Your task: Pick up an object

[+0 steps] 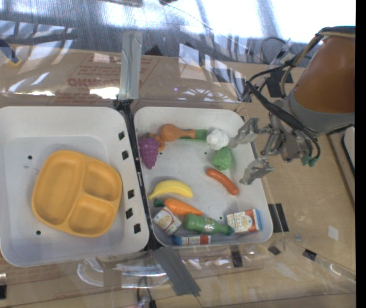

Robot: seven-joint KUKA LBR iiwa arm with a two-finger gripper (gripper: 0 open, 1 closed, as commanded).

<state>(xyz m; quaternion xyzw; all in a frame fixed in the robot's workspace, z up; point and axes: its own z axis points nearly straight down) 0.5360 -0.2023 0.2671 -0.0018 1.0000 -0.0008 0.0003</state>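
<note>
My gripper [252,151] hangs over the right edge of the right bin [189,115], fingers open with nothing between them. Just left of it lie a white garlic bulb [217,138], a green vegetable [221,158] and a red sausage [223,181]. Further left are a purple grape bunch [148,151], an orange drumstick [175,133], a banana [171,188] and a carrot [182,207]. Along the front wall sit a small can [165,221], a green bottle [207,225], a juice carton [244,221] and a blue-red box [191,240].
The left bin [16,127] holds a yellow divided plate [76,192]. A black divider strip [131,165] runs between the two bins. Cables and the orange-banded arm [324,76] stand at the right, above the bench edge.
</note>
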